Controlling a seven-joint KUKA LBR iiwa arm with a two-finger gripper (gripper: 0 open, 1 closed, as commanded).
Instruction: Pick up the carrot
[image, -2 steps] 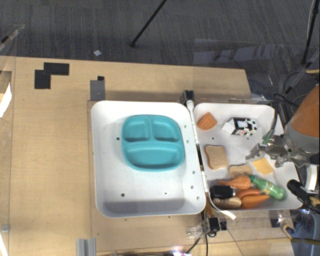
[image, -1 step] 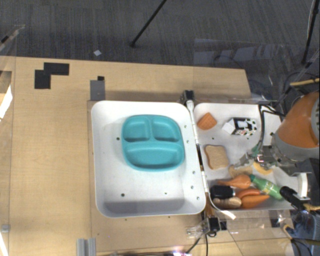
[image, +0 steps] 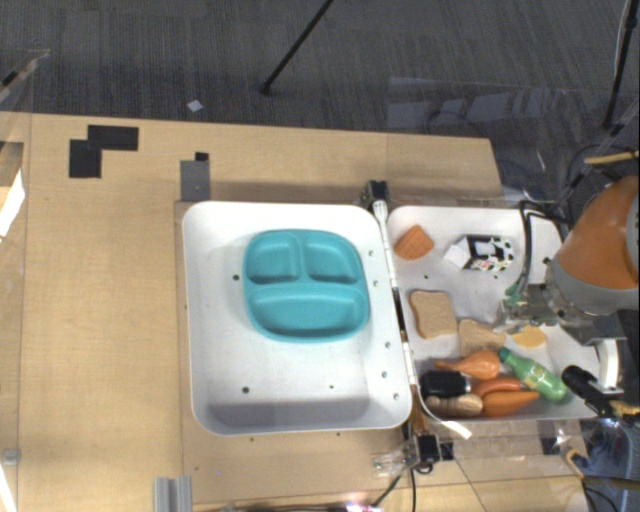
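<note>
Bench (image: 90, 330) of pale wood carries 2 shallow white bins side by side. The left bin (image: 215, 395) holds a teal divided plate (image: 304, 283) with 3 compartments, lying flat near the bin's middle. The right bin (image: 440, 215) holds the clutter. An orange wedge-shaped piece (image: 413, 242) lies near its far left corner, and a small white card with black markings (image: 483, 252) lies to the right of that. A slice of toast (image: 434, 313) sits toward the middle, with a second tan piece (image: 478, 333) just beside it. Along the near edge, the carrot (image: 509, 401) lies on its side, long axis running left to right, just below a second orange item (image: 480, 364) and touching or nearly touching a green bottle (image: 533, 373) that slants across its right end. A dark object (image: 444, 383) and a tan, rounded piece (image: 452, 405) lie just left of the carrot. The arm comes in from the right, its orange band (image: 605, 245) above the grey wrist, and the gripper (image: 522, 312) hangs over the right part of the right bin, beyond the carrot and apart from it. Whether the pincer is released or clenched cannot be told from this angle; nothing is visibly between its tips.
</note>
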